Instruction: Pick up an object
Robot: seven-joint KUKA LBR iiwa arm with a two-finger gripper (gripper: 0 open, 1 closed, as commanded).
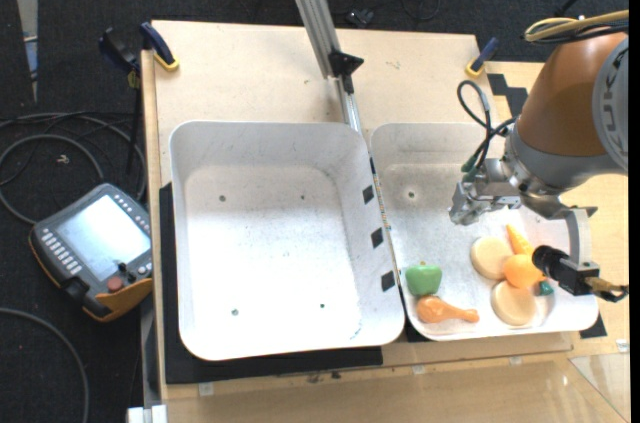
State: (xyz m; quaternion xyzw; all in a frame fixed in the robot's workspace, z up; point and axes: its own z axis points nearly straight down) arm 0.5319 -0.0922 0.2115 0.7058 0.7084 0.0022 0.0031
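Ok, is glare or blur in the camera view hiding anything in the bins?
In the camera view the light is even and soft, with no harsh glare on the right bin; the green toy and orange toy read clearly. The gripper is small and slightly soft against the arm's own shadow, so fine detail there is lost.

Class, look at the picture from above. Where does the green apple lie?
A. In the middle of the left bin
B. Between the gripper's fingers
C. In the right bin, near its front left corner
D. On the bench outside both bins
C. The green apple sits inside the right bin, close to the wall it shares with the left bin, just above an orange toy.
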